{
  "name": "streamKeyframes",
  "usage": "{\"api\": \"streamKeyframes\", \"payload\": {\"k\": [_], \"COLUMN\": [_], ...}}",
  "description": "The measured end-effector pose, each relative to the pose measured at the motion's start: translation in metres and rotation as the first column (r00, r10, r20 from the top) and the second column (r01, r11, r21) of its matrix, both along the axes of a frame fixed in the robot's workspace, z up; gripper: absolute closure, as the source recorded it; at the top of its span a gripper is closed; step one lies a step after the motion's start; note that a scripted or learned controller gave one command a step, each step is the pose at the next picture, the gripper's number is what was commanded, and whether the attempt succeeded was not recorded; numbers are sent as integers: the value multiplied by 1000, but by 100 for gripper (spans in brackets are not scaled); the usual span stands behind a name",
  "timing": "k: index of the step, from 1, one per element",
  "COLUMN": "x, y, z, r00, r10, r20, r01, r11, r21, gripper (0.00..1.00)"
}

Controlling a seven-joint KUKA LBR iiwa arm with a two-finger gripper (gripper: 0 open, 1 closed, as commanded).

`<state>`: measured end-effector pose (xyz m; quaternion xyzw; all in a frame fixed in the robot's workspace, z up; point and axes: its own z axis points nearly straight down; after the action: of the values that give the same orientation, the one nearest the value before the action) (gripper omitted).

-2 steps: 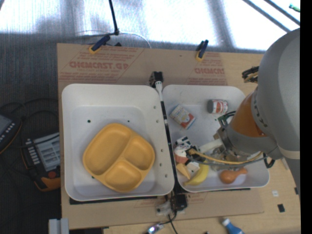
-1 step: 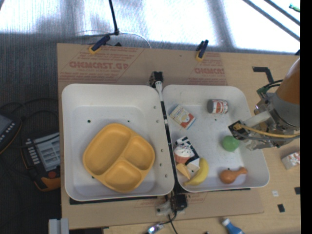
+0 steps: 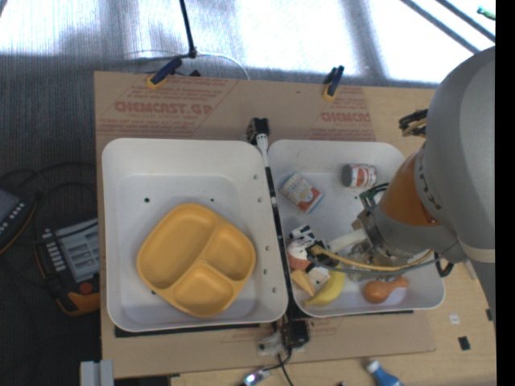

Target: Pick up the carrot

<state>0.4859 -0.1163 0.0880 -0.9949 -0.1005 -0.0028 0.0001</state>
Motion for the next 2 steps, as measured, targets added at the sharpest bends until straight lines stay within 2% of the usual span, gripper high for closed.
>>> {"api": "streamKeyframes", "payload": {"k": [1, 2], "x": [-2, 1], "y": [65, 84], "z": [173, 174], "r00": [999, 1000], "r10": [39, 1], "r20": [-7, -9], "r01": [-39, -1], "r11": [999, 1000], "r21": [-1, -1], "gripper": [100, 100]}}
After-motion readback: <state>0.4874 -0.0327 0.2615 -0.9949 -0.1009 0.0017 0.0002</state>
